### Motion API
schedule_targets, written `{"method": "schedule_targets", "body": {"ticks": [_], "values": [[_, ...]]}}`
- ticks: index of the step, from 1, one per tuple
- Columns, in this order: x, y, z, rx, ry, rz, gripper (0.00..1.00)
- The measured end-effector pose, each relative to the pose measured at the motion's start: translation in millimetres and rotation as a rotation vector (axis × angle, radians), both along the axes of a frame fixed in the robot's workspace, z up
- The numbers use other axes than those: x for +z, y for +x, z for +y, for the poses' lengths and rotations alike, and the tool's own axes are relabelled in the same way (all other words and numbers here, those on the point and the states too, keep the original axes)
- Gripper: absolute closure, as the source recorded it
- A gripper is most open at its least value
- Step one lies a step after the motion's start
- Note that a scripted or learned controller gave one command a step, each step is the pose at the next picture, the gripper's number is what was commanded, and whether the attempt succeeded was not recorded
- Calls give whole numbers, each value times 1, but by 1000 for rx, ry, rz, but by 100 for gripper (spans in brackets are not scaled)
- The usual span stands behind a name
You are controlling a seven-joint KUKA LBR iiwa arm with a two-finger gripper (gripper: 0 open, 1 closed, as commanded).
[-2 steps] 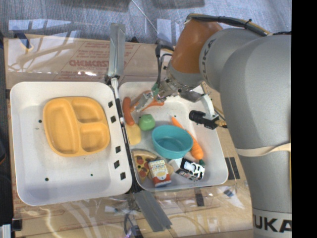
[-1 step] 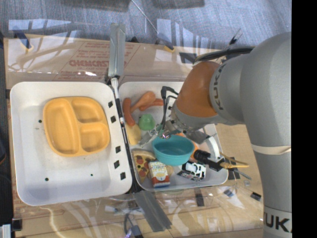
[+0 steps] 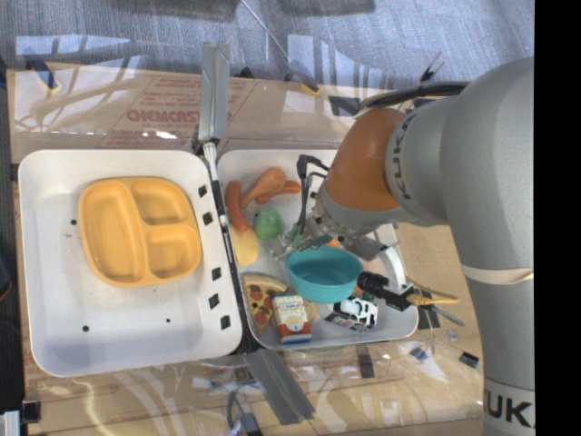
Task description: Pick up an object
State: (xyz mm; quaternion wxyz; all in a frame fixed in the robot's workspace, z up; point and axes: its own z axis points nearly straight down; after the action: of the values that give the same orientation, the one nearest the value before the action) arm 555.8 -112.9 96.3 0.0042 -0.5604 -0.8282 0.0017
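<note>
Approach step. The arm (image 3: pixel 427 153) reaches into the right bin (image 3: pixel 386 330), its gripper (image 3: pixel 304 234) low among the toys, just beside the green ball (image 3: pixel 268 222) and above the blue bowl (image 3: pixel 322 273). Whether the fingers are spread or pressed together cannot be told. Judged next: settle on one toy, close, then lift clear.

Slanted overhead (fixed) above bins (image 3: pixel 36 243)
</note>
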Motion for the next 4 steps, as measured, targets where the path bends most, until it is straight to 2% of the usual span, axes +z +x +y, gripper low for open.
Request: {"method": "schedule_targets", "body": {"ticks": [1,2,3,4], "values": [[95,38,61,-165,-2,-6,100],[100,38,61,-159,-3,2,100],[92,-33,45,-172,-4,1,100],[92,-79,56,-274,-3,2,100]]}}
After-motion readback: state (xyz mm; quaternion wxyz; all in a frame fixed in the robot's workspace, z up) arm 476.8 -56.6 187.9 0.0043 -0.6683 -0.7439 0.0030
